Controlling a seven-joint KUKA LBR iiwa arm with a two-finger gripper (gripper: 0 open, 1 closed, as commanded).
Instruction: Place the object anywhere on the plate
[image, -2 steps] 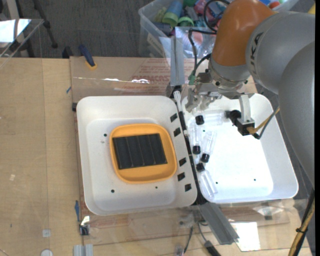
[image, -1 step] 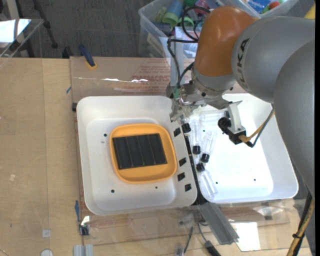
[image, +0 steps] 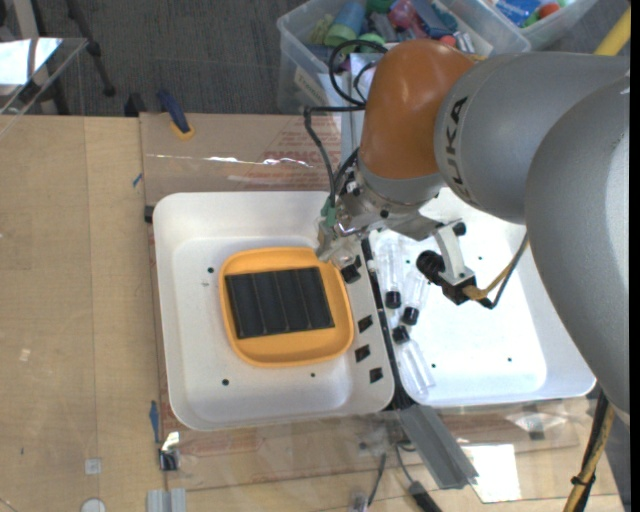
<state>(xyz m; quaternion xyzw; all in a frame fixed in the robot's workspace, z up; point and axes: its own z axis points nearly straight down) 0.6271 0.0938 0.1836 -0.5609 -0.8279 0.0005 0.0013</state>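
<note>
An orange square plate (image: 240, 350) with rounded corners lies in the middle of the left white bin (image: 190, 330). A black ribbed rectangular slab (image: 278, 303) rests flat on the plate and covers most of its centre. My gripper (image: 338, 236) hangs under the orange wrist band, just above the plate's far right corner and beside the slab's upper right edge. The wrist hides the gripper's tips.
The right white bin (image: 500, 340) lies under the grey arm. Small black clips (image: 400, 312) dot the ridge between the bins. A black cable (image: 500, 285) loops off the wrist. A clear tub of toys (image: 330, 40) stands behind the bins.
</note>
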